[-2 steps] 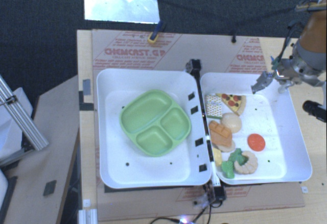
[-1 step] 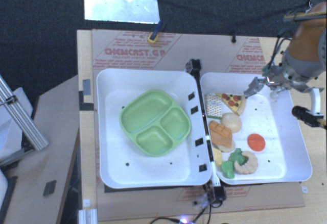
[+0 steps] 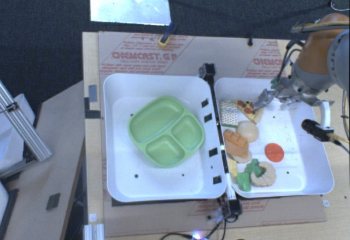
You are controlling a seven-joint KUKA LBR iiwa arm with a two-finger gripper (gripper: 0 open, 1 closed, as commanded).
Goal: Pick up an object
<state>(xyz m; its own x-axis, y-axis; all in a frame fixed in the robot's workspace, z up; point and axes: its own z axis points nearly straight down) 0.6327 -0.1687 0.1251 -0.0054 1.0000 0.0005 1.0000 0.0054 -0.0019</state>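
Observation:
My gripper (image 3: 276,101) hangs over the back of the right bin (image 3: 320,170), open, with nothing between its fingers. Its left fingertip (image 3: 263,98) sits just right of a yellow pizza slice (image 3: 246,109). In front of the slice lie a pale waffle piece (image 3: 229,117), a round cream bun (image 3: 247,132) and an orange bread piece (image 3: 236,145). A red tomato slice (image 3: 274,152) lies alone in the bin's middle. At the front are a green broccoli (image 3: 249,173) and a tan ridged cookie (image 3: 266,174).
The left bin (image 3: 117,179) holds a green divided plate (image 3: 165,131). A black divider with clips (image 3: 214,124) runs between the bins. A black part on the arm (image 3: 314,129) juts over the right bin's right side.

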